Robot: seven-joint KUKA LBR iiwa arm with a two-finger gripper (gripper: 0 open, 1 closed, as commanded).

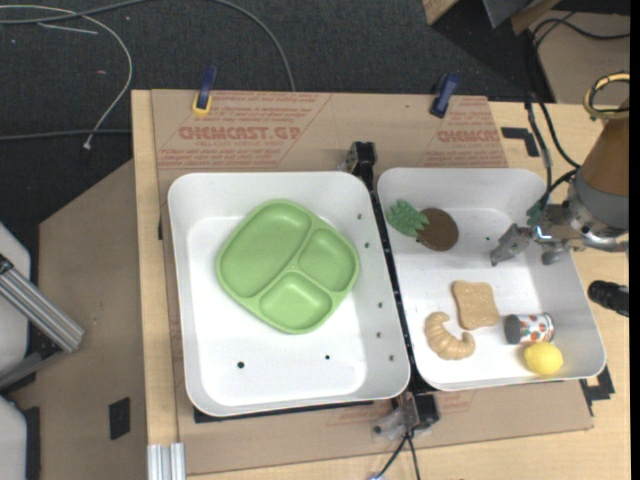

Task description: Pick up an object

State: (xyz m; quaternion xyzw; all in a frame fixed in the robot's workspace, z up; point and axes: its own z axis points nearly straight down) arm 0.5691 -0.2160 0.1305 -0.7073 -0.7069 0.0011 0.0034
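The right bin [440, 183] holds several toy foods. A brown pineapple with green leaves [428, 226] lies at its far left. Nearer the front are a slice of toast [474, 303], a croissant [450, 336], a small can [528, 328] and a yellow lemon [543, 359]. My gripper [528, 249] hangs over the right side of this bin, above the can and to the right of the pineapple. Its two fingers are spread open with nothing between them.
The left bin [200, 298] bears a green divided plate [288, 265]. Clamps [362, 155] join the bins at the middle seam. Cables [545, 118] run along the bench's right edge beside the arm.
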